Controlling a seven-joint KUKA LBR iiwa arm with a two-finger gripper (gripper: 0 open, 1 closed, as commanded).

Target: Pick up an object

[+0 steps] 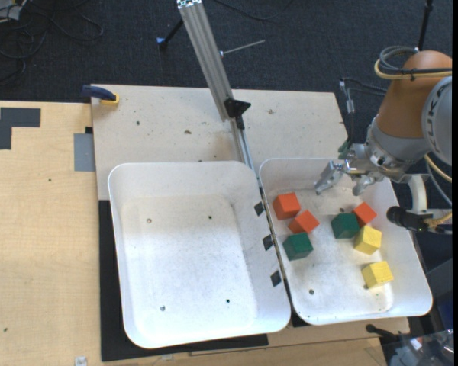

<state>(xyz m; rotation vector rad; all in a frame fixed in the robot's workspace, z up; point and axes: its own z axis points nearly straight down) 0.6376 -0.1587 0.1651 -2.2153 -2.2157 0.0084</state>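
You're hovering the gripper point(345, 175), spread and holding nothing, over the right bin point(412, 300). Go for the orange cube point(365, 213) just below; keep off the green cube point(344, 226) touching it.

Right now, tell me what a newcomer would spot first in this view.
The bright blocks in the right bin: three orange, two green, two yellow, clustered mid-bin. Next, the arm with its orange band, reaching in from the right, its hand above that bin's far end. A slanted metal bar stands behind the bins.
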